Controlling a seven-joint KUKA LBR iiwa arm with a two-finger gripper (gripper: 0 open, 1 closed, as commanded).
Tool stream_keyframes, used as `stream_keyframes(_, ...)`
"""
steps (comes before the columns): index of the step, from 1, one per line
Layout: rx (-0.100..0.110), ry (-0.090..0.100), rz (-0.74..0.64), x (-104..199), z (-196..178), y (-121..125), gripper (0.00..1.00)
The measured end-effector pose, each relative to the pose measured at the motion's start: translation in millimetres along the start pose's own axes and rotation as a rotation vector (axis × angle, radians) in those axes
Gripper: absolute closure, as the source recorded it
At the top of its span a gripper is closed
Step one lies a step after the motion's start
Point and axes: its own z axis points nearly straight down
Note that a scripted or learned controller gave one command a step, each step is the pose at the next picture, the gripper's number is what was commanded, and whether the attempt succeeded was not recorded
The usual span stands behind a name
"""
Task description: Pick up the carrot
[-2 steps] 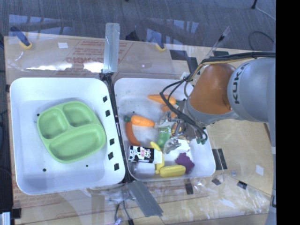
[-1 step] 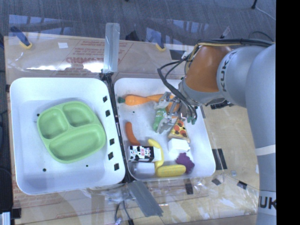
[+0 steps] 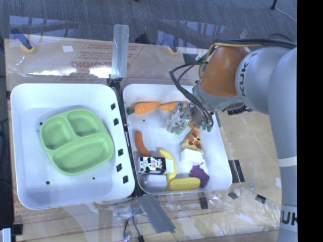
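The orange carrot (image 3: pixel 147 107) lies flat near the far wall of the right bin (image 3: pixel 222 150), its length running left to right. My gripper (image 3: pixel 178 122) hangs low over the bin's middle, just right of and slightly nearer than the carrot's right end. It is apart from the carrot, and nothing shows in its grasp. The grey arm with its orange band (image 3: pixel 222 72) reaches in from the right above it.
The right bin also holds a red-orange sausage (image 3: pixel 141 143), a pizza slice (image 3: pixel 192 140), a cow-patterned carton (image 3: pixel 152 165), a banana (image 3: pixel 169 163), corn (image 3: pixel 183 184), a purple piece (image 3: pixel 201 174) and a white block (image 3: pixel 191 158). A green divided plate (image 3: pixel 76 140) sits in the left bin (image 3: pixel 30 100).
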Motion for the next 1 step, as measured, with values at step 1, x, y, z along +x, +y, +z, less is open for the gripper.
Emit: stream_keyframes(1,-0.001,-0.001,0.143,-16.5,-43.0,64.4,1.00)
